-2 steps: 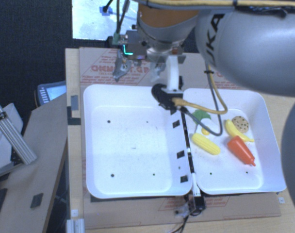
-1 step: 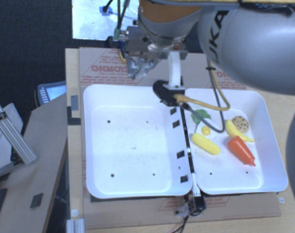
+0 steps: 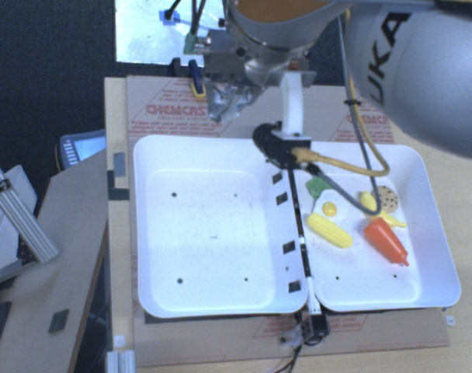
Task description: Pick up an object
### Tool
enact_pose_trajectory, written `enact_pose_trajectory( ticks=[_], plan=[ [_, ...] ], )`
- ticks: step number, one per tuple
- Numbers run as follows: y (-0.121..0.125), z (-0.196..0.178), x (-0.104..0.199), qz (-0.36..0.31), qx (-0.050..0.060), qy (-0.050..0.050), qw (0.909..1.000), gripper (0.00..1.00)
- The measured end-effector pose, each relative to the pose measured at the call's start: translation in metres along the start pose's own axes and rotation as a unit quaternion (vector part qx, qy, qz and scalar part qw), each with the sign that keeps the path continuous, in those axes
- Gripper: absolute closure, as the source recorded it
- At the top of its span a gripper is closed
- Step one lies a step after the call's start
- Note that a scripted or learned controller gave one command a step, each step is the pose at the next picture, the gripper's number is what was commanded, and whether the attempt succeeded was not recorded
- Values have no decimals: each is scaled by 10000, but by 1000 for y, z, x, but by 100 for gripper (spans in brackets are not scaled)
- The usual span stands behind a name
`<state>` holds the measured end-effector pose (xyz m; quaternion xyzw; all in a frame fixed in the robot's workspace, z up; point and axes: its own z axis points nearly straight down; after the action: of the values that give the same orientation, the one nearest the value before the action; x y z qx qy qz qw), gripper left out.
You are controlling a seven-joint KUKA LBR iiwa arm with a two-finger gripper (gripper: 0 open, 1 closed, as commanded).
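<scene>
We count two white bins; the right bin (image 3: 430, 208) holds one corn cob (image 3: 330, 230), one carrot (image 3: 386, 242), one cookie (image 3: 387, 199); the gripper (image 3: 224, 103) hangs above, grip state unclear to us

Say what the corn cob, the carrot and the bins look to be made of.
Corn cob: likely moulded plastic, uniform yellow, toy-like.
Carrot: likely plastic too, even orange, slight sheen.
Bins: thin white formed plastic by the look, rounded corners, smooth matte walls.
</scene>
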<state>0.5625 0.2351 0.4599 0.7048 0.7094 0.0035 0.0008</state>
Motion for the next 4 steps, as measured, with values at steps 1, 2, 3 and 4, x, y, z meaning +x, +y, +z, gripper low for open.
enact_pose_trajectory(
  ticks=[1, 2, 3, 4],
  plan=[
    [-20, -41, 0, 1, 3, -3, 10000, 100],
    [-19, -49, 0, -18, 9, -7, 10000, 100],
    [-19, -60, 0, -45, 0, -1, 10000, 100],
    [-18, -71, 1, -70, -6, 2, 10000, 100]
  ],
)
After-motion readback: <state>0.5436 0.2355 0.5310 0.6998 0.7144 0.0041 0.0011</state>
